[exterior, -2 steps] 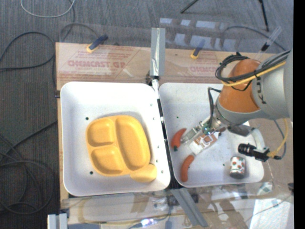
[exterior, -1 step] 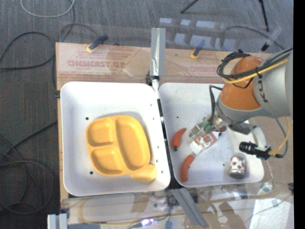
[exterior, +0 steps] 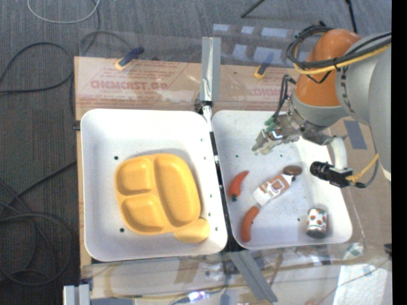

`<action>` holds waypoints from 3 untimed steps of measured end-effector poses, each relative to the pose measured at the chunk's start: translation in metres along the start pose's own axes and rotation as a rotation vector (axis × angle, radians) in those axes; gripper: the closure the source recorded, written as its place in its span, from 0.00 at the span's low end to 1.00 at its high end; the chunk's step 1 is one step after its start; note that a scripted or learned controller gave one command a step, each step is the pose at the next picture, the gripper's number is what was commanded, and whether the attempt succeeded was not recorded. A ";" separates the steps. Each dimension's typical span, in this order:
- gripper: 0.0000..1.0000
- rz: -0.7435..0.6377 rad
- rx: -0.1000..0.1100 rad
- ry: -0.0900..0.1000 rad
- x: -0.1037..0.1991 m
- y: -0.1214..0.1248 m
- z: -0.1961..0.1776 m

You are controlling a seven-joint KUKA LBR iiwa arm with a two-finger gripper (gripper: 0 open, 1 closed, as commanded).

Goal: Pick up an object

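My gripper (exterior: 262,143) hangs over the upper middle of the right bin (exterior: 226,135), its fingers pointing down-left with nothing visible between them. Below it lie a red chili pepper (exterior: 237,183), a white bottle with an orange label and brown cap (exterior: 276,187), a second red-orange pepper (exterior: 248,222) and a small white can with red dots (exterior: 316,221). The gripper is above and apart from all of these.
The left bin (exterior: 102,129) holds a yellow divided tray (exterior: 158,192) with a yellow piece (exterior: 193,231) at its lower right. A metal divider (exterior: 208,75) runs between the bins. Cardboard (exterior: 140,84) lies behind them, and cables trail on the floor.
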State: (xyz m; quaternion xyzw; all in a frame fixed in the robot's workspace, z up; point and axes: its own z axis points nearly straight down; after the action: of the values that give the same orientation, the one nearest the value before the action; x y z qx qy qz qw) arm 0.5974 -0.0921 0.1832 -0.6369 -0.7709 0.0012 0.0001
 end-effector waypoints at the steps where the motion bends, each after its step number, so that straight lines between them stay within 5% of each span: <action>1: 0.00 0.000 0.000 -0.001 0.000 0.000 0.000; 2: 0.00 0.062 0.002 0.000 -0.042 -0.053 0.083; 3: 0.00 0.117 -0.019 -0.010 -0.013 -0.081 0.092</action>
State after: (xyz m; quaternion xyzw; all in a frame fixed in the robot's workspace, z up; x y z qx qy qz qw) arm 0.5200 -0.1206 0.0911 -0.6808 -0.7324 -0.0029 -0.0097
